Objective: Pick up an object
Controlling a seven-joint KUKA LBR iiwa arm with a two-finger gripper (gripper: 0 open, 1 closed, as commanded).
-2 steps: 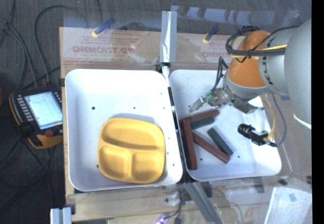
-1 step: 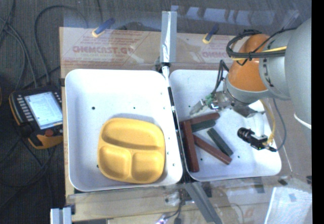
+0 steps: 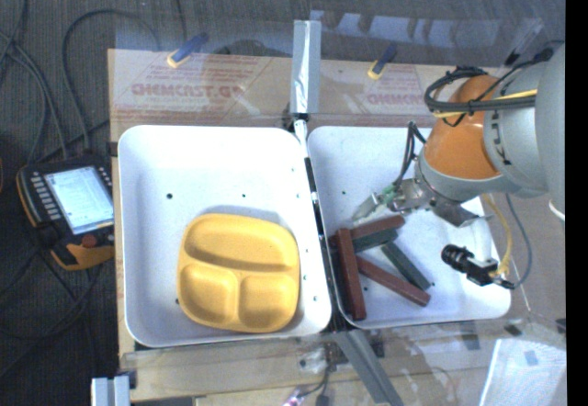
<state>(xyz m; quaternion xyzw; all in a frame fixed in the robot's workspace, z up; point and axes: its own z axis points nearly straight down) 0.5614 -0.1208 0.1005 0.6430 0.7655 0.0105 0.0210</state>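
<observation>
**The Robot Arm's Look**

The arm (image 3: 528, 133) is fat, round and grey. It has a bright orange band (image 3: 457, 149) near the wrist. Thin black and yellow cables (image 3: 464, 87) loop over the orange part. The small gripper (image 3: 397, 197) at its end looks grey and metal.

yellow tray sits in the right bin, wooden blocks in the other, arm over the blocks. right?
Not quite. The camera view shows the yellow tray in the left bin; the wooden blocks lie in the right bin, with the arm over them.
</observation>
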